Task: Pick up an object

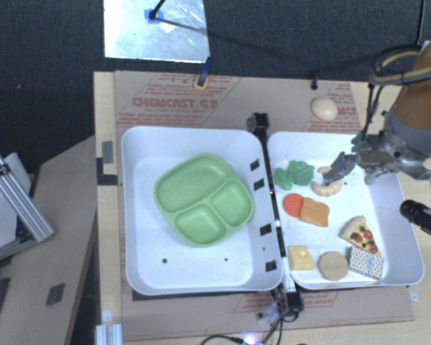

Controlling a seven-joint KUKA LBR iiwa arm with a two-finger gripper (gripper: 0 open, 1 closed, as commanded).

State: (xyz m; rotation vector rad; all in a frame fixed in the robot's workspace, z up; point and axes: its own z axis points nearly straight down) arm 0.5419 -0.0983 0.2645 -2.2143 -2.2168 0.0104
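The gripper (337, 169) hangs over the croissant (327, 187) in the right bin (406, 225); its opening cannot be determined. The croissant is probably light, rigid and curved: grasp across its middle.

The arm (416, 113) runs off the right edge; the end effector's (337, 169) fingers are blurred.

Dark blue-grey carpeted floor (43, 63) surrounds a light wooden bench (65, 214), which is overlaid by a tan cardboard sheet with red lettering (176, 100). A shiny silver foil square (156, 20) lies on the floor beyond. Aluminium frame rails (11, 200) stand at left.
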